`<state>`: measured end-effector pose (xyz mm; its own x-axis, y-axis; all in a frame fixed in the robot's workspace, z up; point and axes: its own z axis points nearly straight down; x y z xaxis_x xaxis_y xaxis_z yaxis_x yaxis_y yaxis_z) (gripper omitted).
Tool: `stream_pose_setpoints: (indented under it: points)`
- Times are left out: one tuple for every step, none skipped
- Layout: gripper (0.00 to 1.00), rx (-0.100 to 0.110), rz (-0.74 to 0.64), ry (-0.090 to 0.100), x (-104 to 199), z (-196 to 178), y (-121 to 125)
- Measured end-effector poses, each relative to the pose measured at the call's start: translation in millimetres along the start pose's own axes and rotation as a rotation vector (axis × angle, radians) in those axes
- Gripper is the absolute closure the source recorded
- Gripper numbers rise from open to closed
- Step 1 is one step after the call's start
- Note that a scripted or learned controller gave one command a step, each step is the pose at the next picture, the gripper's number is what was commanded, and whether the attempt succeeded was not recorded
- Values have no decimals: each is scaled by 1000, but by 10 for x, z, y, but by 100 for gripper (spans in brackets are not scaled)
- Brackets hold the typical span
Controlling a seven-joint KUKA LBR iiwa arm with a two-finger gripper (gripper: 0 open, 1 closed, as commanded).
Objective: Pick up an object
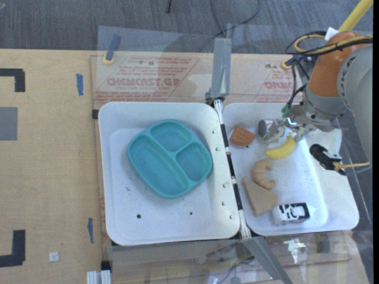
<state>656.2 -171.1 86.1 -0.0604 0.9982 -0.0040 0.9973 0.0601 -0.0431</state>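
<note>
I see the claw (273,129) low in the right bin (340,209), just above the banana (281,149). Its fingers look slightly apart, gripping nothing. The croissant (263,174) lies below the banana.

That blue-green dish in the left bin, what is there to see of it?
The teal plate is a rounded, divided dish that looks like smooth plastic, with three shallow compartments: one long one along its lower left and two smaller ones toward the upper right. It lies flat and right side up on the floor of the left bin, turned at a slant to the bin's walls, a little above the middle. Nothing lies in it, and no other object touches it.
</note>
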Motion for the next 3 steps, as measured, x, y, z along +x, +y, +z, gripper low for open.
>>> stream_pose_setpoints:
  points:
    - [0, -47, 25, 3, -122, 13, -658]
    - [100, -53, 30, 1, -149, -102, -652]
    - [100, -44, 101, 5, 35, -1357, -296]
